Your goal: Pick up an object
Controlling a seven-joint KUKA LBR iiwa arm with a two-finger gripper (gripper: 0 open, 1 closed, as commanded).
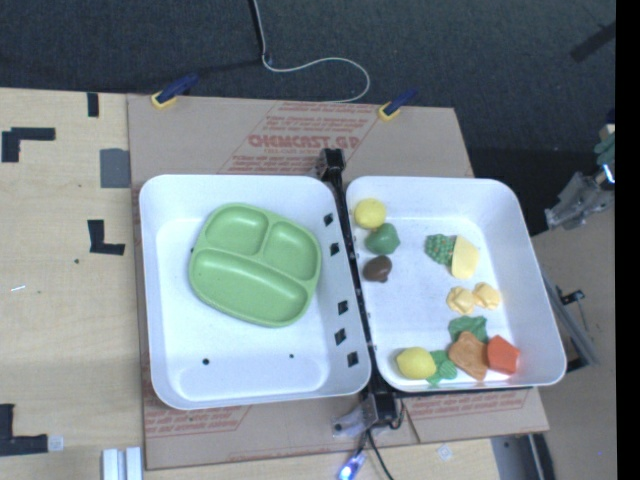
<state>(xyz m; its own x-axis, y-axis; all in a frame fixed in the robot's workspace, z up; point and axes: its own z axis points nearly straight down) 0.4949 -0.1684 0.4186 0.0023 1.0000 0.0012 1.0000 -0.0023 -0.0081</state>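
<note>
Gripper sits off the right bin's upper-right corner, outside the rim; can't tell its state, nothing visibly held. All candidates lie to its left and lower: yellow ball by the divider edge, orange block and red block at the near-right corner. Green divided plate fills the left bin.

One fixed camera looks down on my bench at a slant, far enough back to take in both white bins: the left bin and the right bin. The bench's far edge lies toward the top. My side is the right.
</note>
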